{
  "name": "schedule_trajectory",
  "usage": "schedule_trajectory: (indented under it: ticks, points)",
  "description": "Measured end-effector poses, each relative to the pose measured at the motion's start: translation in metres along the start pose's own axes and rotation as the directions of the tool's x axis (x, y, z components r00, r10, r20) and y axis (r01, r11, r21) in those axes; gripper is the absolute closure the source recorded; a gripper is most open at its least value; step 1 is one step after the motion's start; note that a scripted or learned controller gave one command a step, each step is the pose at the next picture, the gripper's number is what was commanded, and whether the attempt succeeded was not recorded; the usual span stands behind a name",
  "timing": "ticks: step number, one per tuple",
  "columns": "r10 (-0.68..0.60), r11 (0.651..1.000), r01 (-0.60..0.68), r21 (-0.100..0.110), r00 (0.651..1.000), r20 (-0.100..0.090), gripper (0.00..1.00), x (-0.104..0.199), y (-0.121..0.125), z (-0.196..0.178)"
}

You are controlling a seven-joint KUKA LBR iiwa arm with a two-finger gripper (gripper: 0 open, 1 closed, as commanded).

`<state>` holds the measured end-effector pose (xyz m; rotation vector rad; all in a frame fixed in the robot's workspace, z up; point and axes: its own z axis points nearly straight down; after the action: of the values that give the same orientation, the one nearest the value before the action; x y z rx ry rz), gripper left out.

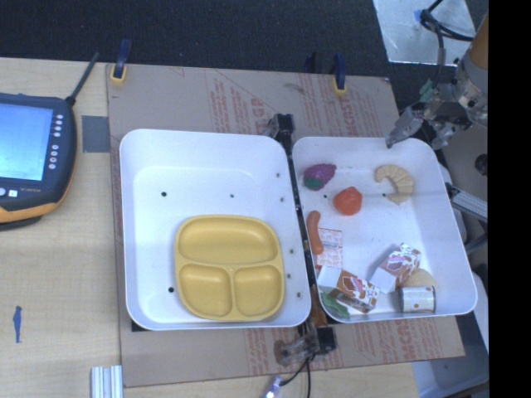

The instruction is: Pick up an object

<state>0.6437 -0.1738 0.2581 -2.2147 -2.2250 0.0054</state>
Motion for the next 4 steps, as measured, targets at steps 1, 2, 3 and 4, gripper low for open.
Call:
schedule_trajectory:
  ticks: [1, 2, 3, 4]
  points:
    - [-0.001, 1.0, 0.001, 0.002, 1.0, 0.0, 0.0, 0.049, 0.013, 0.077]
    - [0.0, 1.0, 0.0, 0.003, 1.0, 0.0, 0.0, 0.061, -0.011, 0.167]
    - [0.001, 1.0, -0.001, 0.002, 1.0, 0.0, 0.0, 0.069, -0.026, 0.165]
    - [-0.001, 1.0, 0.001, 0.005, 1.0, 0.001, 1.0, 0.068, -0.026, 0.155]
